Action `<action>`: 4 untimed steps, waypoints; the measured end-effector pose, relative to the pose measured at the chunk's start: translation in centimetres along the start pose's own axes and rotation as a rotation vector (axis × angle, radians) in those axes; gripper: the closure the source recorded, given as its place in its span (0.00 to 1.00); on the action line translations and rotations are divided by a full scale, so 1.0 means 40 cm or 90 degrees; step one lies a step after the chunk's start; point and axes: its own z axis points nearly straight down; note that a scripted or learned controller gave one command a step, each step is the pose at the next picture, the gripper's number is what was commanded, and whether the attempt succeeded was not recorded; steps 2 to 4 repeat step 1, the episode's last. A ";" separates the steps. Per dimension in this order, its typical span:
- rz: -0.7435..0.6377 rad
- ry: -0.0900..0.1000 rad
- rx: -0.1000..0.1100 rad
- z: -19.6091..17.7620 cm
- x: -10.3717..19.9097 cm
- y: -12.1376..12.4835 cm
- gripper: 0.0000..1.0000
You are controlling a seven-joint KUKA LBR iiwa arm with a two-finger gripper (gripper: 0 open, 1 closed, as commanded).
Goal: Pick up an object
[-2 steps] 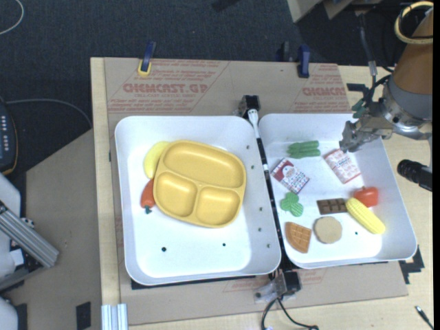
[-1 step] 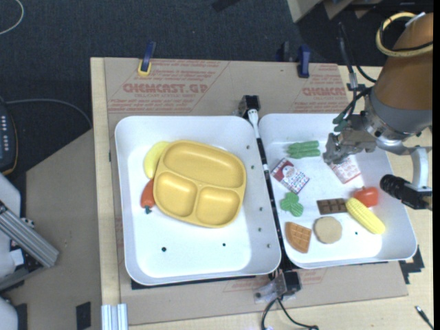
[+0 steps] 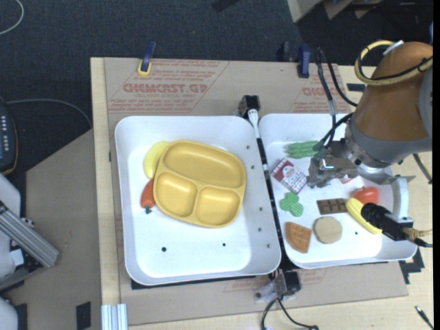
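My gripper [image 3: 328,172] hangs low over the right bin [image 3: 275,126], in its middle part. Just to its left lies a red and white packet [image 3: 289,176]. A green leafy toy [image 3: 301,148] sits behind it near the bin's far wall. A brown chocolate bar [image 3: 331,205] lies just in front of the gripper, with a round beige cookie [image 3: 328,229] nearer still. I see nothing held in the gripper. The arm's grey and orange wrist hides the bin's right part.
A small green piece [image 3: 291,204], an orange waffle-like piece [image 3: 298,236] and a red piece [image 3: 366,194] also lie in the right bin. The left bin [image 3: 130,184] holds a yellow divided plate [image 3: 199,183], a yellow piece [image 3: 152,158] and a red-orange pepper [image 3: 148,195].
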 end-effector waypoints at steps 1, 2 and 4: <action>0.000 0.000 -0.001 0.027 0.081 -0.056 1.00; 0.000 0.000 -0.001 0.027 0.081 -0.056 1.00; 0.000 0.000 -0.001 0.027 0.081 -0.056 1.00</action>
